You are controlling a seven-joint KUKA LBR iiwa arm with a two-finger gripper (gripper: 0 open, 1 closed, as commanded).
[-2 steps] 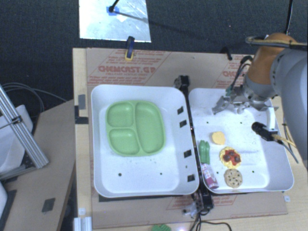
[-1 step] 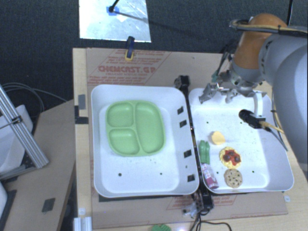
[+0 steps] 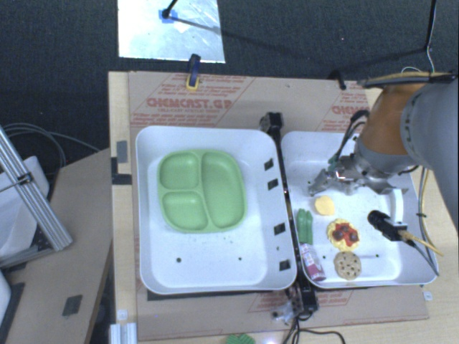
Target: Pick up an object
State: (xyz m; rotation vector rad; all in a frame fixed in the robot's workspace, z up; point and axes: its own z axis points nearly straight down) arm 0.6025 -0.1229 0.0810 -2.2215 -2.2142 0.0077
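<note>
The arm reaches in from the right and bends low over the right bin (image 3: 310, 155). Its gripper (image 3: 320, 185) points left and sits close to the bin floor, just on the far side of a small yellow piece (image 3: 325, 206). That piece is the nearest thing to the claw, so it is likely the object being attempted. Nothing visibly sits in the claw, and I cannot tell from this angle whether it is open or closed. The other candidates are grouped in the near left part of the same bin. A round toy with a red topping (image 3: 343, 233) lies just near of the yellow piece, and a brown cookie (image 3: 348, 265) lies nearer again. A green pod (image 3: 305, 227) and a pink packet (image 3: 313, 261) lie along the left wall. Because they sit so close together, a low approach from the far side probably gives the claw the most open way in. The left bin (image 3: 208, 258) holds a green divided plate (image 3: 201, 190) lying flat, well apart from the gripper.
</note>
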